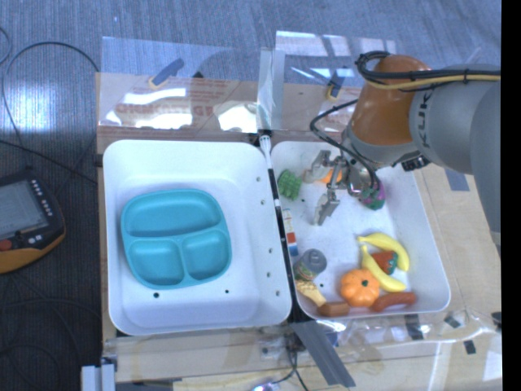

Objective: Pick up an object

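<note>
We see the gripper (334, 187) low in the far part of the right bin (427, 243), fingers seemingly parted around nothing, a green toy (289, 184) just left of it, with banana (386, 255) and small pumpkin (360, 287) nearer.

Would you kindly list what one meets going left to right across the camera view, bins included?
Black handheld controller → teal three-compartment plastic tray → green leafy toy vegetable → small orange toy pumpkin → yellow toy banana.
</note>
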